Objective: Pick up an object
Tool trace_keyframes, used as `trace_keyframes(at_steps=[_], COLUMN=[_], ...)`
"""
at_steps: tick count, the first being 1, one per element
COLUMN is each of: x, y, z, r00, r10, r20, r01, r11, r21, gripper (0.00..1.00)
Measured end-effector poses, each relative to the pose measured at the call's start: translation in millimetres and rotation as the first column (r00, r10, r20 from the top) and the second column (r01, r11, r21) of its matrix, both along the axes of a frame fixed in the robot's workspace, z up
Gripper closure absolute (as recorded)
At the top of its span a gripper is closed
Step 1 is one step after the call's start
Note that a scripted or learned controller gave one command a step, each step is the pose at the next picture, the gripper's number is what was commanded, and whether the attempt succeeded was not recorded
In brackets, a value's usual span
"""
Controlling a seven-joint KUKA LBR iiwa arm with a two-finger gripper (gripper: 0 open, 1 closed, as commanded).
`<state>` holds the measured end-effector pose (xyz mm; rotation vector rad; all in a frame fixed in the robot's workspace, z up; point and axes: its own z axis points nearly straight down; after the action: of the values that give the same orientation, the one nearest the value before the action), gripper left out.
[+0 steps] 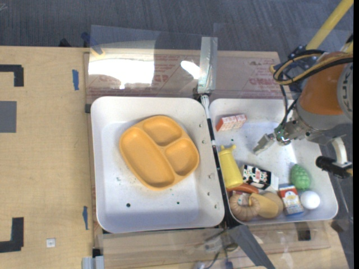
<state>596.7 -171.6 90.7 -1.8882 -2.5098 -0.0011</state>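
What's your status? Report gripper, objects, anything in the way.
Gripper over right bin, nothing between its fingers. Yellow bottle, green ball, white ball and small cartons lie below. Orange divided plate in left bin, out of the way.

Right bin point(331, 206): yellow bottle point(229, 171), red-white carton point(230, 122), green ball point(301, 176), white egg point(309, 199) lying loose.

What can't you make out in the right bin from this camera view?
- Gripper: too small and blurred to judge its state.
- Black-and-white packet: print too small to read.
- Small red box: label blurred.
- Arm: cut off by the right edge.
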Motion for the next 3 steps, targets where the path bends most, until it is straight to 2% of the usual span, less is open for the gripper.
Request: trace_keyframes(at_steps=[1,2,3], x=[7.2,-28.1,-65.5], y=[2.5,-47.7,-31.7], z=[-4.0,76.4,4.4], r00=[0.97,0.96,0.961], r10=[-0.241,-0.279,-0.278], r20=[0.006,0.01,0.003], r01=[0.241,0.279,0.278], r11=[0.97,0.96,0.961], r21=[-0.001,-0.003,0.004], gripper=[0.0,0.0,0.0])
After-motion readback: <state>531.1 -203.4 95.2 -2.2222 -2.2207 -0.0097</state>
